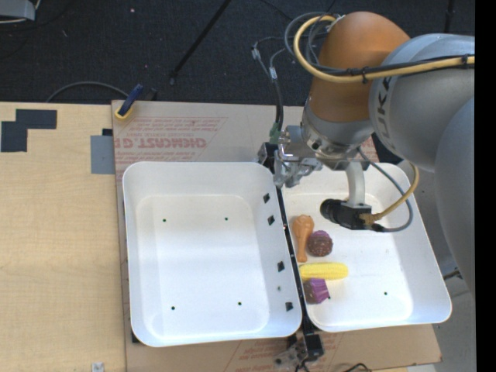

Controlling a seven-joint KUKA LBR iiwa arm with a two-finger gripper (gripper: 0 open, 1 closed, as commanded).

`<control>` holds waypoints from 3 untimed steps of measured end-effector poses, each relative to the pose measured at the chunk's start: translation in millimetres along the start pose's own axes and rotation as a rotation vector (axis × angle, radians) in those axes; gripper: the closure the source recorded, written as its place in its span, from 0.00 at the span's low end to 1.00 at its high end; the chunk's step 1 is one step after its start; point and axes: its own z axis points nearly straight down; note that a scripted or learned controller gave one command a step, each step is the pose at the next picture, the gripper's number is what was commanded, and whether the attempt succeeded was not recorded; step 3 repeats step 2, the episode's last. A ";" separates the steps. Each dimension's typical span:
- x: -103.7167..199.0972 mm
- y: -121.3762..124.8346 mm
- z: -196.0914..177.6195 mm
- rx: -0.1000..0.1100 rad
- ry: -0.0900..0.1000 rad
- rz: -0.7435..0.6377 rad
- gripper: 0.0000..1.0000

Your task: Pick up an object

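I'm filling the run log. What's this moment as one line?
end effector: over right bin's far-left corner | grasp: none seen | in right bin: carrot, dark purple item, corn, purple item

Grey arm (pixel 434 91) in from the right, orange-banded wrist bent down, tool (pixel 293 169) low.

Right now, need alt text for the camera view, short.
Grey-and-orange arm hangs its gripper over the divider between two white bins. The right bin holds a carrot, a dark red ball, yellow corn and a purple piece.
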 end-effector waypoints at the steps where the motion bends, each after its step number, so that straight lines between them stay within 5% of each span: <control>1: 49.6 7.3 6.8 0.000 0.001 -0.001 1.00; 2: 47.8 7.4 6.4 0.000 0.000 0.002 0.00; 3: 47.8 7.4 6.4 0.000 0.000 0.002 0.00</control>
